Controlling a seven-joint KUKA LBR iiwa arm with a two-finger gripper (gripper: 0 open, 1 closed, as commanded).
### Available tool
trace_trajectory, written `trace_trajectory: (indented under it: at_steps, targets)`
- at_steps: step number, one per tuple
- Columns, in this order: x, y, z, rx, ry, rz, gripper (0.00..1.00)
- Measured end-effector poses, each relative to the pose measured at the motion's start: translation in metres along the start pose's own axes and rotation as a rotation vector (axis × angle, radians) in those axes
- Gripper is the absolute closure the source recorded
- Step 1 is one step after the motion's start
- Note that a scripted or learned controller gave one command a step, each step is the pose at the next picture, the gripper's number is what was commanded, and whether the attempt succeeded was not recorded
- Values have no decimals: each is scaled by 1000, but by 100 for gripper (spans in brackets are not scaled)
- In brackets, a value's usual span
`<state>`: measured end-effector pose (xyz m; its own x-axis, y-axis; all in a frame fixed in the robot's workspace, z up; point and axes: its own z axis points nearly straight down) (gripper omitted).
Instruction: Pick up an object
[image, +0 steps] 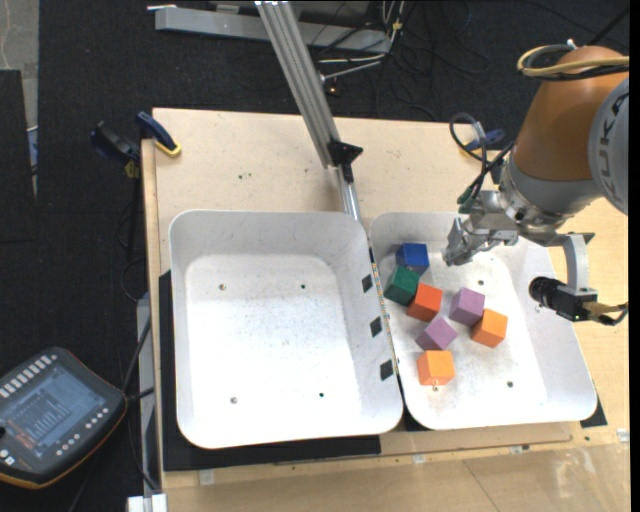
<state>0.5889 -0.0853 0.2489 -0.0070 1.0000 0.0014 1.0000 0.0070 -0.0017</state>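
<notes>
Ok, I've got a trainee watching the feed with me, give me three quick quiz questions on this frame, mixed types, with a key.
1. True or false: all the cubes lie in the left bin.
2. Multiple choice: which cube sits nearest the tool? A) blue cube B) the orange cube nearest the camera C) green cube
3. Fill in: the number of purple cubes in the right bin is ____.

Key:
1. False; they all lie in the right bin.
2. A; the tool hangs just right of the blue cube, at the far end of the cluster.
3. Two: one purple cube and another beside it.
</notes>
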Motion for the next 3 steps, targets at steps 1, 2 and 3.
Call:
trace_trajectory:
  at_steps: [1, 2, 3]
  targets:
    - [44, -16, 3, 0, 0, 0, 100]
    - [106, -23, 11, 0, 1, -2, 100]
    - [154, -35, 22, 1, 0, -1, 100]
